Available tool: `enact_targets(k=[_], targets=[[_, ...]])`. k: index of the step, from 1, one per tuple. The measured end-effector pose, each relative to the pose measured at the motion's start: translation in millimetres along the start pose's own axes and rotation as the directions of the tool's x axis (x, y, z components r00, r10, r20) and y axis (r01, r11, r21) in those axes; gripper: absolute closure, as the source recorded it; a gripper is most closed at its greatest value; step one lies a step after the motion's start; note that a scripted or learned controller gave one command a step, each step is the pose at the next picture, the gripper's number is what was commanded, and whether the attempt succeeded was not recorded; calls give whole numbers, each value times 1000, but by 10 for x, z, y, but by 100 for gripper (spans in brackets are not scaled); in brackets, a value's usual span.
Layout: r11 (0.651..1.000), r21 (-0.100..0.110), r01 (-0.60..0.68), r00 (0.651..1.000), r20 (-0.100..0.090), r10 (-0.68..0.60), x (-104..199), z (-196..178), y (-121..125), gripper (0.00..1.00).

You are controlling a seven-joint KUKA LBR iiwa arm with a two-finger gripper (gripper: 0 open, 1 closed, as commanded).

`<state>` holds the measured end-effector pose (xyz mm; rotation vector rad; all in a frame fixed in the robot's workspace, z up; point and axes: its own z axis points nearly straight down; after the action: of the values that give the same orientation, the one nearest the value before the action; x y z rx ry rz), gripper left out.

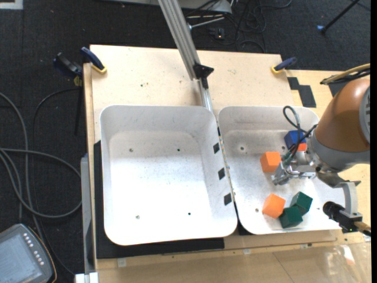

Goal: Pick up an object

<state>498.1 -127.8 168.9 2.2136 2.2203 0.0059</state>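
The right bin [247, 128] holds an orange cube [270, 161] near its middle and a second orange block [273, 206] near the front. Two dark green blocks [295, 210] lie just right of that second block. A blue object [293, 138] with a small red-orange piece beside it sits at the bin's right side, partly hidden by the arm. My gripper [284, 174] hangs low over the bin, just right of and below the first orange cube, above the green blocks. Nothing visible sits between its fingers.
The left bin [112, 128] lies beside the right one. A slanted metal pole [179, 31] comes down to the bins' shared back edge. Clamps sit at the bench's back corners [94, 61]. The arm's bulk [347, 128] covers the right bin's right rim.
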Motion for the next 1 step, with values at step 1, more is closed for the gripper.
enact_targets(k=[1], targets=[[1000, 1, 1, 1000, 0, -1, 45, -464, 90, 100]])
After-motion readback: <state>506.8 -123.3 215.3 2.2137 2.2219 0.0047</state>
